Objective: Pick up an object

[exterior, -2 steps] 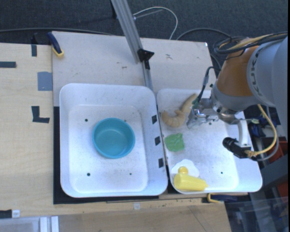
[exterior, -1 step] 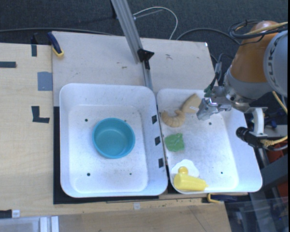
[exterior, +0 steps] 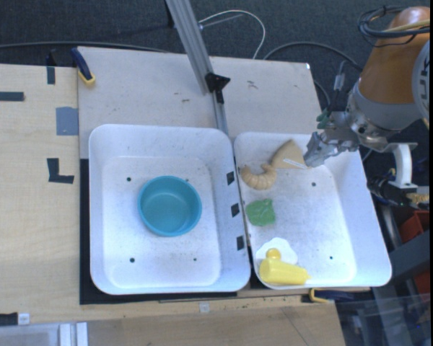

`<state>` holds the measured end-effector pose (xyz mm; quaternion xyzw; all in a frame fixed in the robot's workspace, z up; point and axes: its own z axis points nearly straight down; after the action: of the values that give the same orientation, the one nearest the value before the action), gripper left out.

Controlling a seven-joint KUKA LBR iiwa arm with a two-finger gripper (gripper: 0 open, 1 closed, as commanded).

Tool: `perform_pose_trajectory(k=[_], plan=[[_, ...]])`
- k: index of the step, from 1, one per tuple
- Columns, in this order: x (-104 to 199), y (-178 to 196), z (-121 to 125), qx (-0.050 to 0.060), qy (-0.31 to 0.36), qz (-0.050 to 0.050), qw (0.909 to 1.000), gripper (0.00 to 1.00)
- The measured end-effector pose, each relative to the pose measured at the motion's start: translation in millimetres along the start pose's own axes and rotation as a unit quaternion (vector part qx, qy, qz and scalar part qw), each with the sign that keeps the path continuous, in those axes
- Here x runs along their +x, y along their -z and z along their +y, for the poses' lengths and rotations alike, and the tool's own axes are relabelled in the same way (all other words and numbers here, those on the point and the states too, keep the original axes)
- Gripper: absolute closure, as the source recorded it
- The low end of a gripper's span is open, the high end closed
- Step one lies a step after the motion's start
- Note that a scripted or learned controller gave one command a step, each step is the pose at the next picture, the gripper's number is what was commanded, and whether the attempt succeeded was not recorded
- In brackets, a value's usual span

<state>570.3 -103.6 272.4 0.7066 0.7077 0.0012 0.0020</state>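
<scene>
Over the right bin, the gripper is approaching the tan cone piece lying near the far wall; finger state cannot be told; next, descending squarely onto it

A pale wooden worktop fills the left side, marked with dark tape pieces, a grey square patch and an L-shaped tape mark. A white board lies on its far part, with a blue and yellow clamp at the board's far left corner. Two shallow white bins sit side by side, their rims touching: the left bin and the right bin. Small black clips show along the seam between them. A black mat shows beneath the left bin's edge. A slanted metal pole ends in a black bracket just behind the bins. A thin white cable loops over the dark floor beyond.
</scene>
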Motion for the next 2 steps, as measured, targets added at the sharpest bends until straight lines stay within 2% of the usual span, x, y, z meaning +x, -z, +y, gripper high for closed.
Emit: perform_pose_trajectory(k=[1,2], plan=[[44,-7,28,0.002,0.002,0.001,1.0000,1.00],[105,-14,47,0.003,0.003,0.001,1.0000,1.00]])
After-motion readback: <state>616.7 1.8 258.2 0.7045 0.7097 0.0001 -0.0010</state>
